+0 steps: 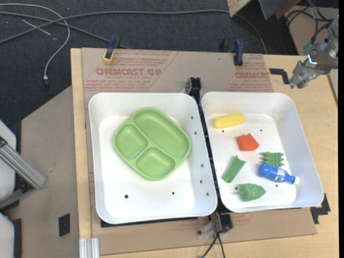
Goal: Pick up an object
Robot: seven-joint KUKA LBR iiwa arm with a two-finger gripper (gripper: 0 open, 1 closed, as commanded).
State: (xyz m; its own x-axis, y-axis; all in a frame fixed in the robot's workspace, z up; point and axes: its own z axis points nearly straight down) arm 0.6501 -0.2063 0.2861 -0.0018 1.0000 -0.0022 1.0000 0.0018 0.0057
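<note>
Camera view has my gripper (299,79) at the far right, outside the right bin (301,123); whether my jaws are open I cannot tell. Nothing is picked yet: corn (229,121), red block (248,142) and bottle (276,173) all lie in that bin.

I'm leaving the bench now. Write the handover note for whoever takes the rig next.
Gripper: beyond the right bin's far right corner, above the bench, holding nothing visible; too small to tell how its jaws stand.
Right bin: corn cob, red block, green pod, blue bottle, leafy greens, broccoli.
Left bin: green divided plate.
Done: nothing picked.
Left: pick up any object.
</note>
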